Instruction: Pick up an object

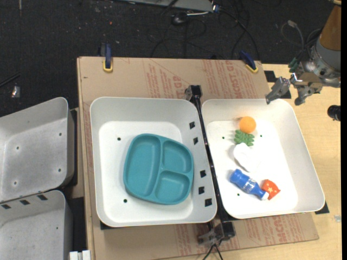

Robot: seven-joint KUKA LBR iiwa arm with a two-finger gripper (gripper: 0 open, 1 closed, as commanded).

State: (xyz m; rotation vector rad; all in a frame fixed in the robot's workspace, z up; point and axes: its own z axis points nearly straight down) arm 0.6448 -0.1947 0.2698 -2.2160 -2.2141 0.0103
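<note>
Claw (291,91) is hanging spread and empty past the right bin's (309,161) far corner; nothing is being lifted yet, so the whole pick is looking undone. Candidates are lying in that bin: smooth orange ball (247,124), frilly green piece (244,138), glossy blue bottle (246,183) (orange bit (270,188) just beside). Teal moulded divided tray (159,168) is sitting in the left bin (103,161).

Matt white plastic bins (103,145) sit on brown cardboard (162,75); the teal divided plate (159,169) looks smooth plastic.

Teal tray (159,169) left bin, toys right bin (303,161).
</note>
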